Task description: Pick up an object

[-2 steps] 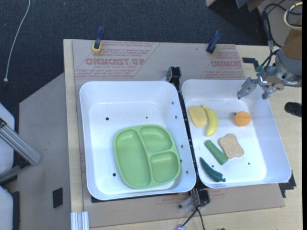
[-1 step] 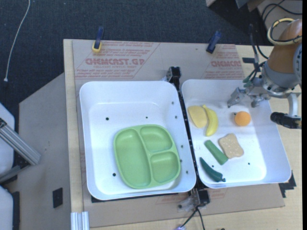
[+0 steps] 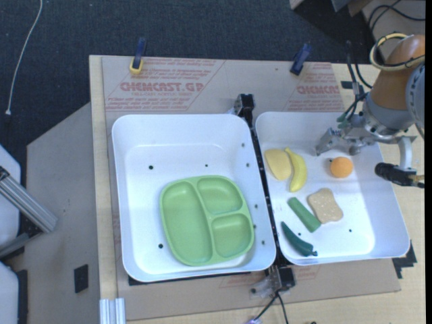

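Dark carpet surrounds the desk (image 3: 108, 181), which carries two white bins. Left bin (image 3: 135, 147) holds a green divided plate (image 3: 206, 218). Right bin (image 3: 385, 228), at right of frame, holds a banana (image 3: 297, 171), an orange (image 3: 341, 167), a bread slice (image 3: 325, 206) and green vegetables (image 3: 304, 214). End effector (image 3: 344, 142) hangs at the bin's upper edge, just above the orange, grasping nothing; its finger state cannot be told.

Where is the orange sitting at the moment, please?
The orange lies in the right bin, toward its far right side, just below the gripper and right of the banana.
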Controlling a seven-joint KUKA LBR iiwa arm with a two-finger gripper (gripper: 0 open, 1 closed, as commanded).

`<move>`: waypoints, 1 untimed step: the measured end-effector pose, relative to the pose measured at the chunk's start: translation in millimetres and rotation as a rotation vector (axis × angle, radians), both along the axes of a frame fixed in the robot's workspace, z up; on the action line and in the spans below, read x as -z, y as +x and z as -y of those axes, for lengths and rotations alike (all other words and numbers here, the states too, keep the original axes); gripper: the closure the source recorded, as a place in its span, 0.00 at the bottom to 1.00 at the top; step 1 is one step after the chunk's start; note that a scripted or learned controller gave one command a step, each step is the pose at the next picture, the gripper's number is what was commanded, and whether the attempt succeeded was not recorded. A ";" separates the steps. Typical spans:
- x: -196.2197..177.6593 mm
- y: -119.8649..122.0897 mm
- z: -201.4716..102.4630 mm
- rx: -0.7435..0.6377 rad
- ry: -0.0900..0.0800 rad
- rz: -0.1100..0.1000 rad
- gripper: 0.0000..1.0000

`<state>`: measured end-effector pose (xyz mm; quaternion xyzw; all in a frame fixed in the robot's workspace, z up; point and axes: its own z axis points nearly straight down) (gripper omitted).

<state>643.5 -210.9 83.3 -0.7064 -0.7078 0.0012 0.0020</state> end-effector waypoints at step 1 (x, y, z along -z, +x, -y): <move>-13.0 1.5 0.3 -0.001 -0.002 0.005 1.00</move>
